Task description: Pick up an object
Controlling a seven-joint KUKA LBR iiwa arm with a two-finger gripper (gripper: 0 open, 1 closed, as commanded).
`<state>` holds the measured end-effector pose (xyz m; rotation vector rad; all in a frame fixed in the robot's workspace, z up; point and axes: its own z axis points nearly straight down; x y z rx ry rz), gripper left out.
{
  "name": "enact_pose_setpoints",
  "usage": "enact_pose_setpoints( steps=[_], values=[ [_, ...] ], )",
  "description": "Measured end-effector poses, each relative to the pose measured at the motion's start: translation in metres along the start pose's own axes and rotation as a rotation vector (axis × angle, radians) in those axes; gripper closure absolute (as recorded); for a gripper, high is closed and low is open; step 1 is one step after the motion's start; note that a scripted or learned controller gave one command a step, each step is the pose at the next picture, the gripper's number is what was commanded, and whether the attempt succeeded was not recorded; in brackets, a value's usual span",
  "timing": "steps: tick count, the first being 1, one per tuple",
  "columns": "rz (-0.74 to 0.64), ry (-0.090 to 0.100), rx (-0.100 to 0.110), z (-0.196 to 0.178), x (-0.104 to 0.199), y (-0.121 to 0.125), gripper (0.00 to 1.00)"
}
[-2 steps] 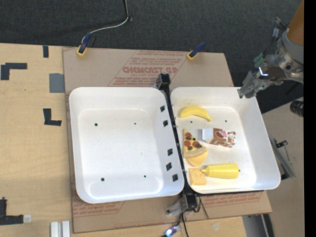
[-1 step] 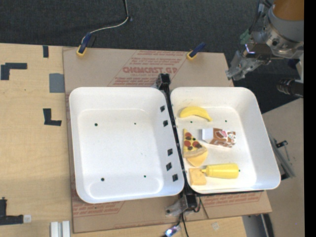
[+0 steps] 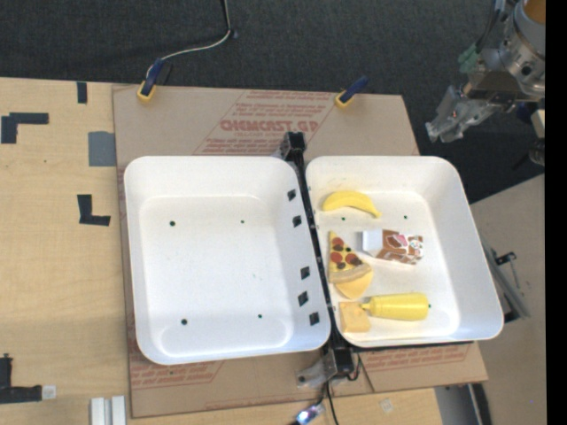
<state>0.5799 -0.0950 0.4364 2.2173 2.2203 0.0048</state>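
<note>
The right bin [image 3: 443, 180] holds several toy foods. A yellow banana [image 3: 349, 203] lies near its back left. Below it rests a pizza slice [image 3: 345, 262], with a small grey block [image 3: 367, 240] and a brown and white piece [image 3: 402, 247] to its right. A yellow mustard bottle [image 3: 399, 306] lies on its side at the front, next to a pale cheese wedge [image 3: 353, 317]. My gripper [image 3: 450, 120] hangs at the upper right, outside the bin and beyond its back right corner, well above the bench. Nothing shows between its fingers.
The left bin [image 3: 142, 237] sits beside the right one on a cardboard sheet [image 3: 257, 118] held by two clamps. A black cable [image 3: 221, 25] trails over the dark floor at the back. Black tape marks dot the wooden bench at left.
</note>
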Motion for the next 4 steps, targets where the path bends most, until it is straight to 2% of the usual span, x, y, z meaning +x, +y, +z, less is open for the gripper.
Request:
enact_pose_setpoints(
  steps=[1, 2, 3, 4],
  values=[
    [-0.001, -0.002, -0.007, -0.105, -0.005, 0.005, 1.0],
    [0.0, 0.0, 0.005, -0.098, -0.005, 0.004, 0.0],
    [-0.006, 0.003, 0.027, 0.109, 0.097, -0.074, 0.0],
    [-0.002, 0.0, 0.008, 0.091, 0.094, -0.069, 1.0]
  ],
)
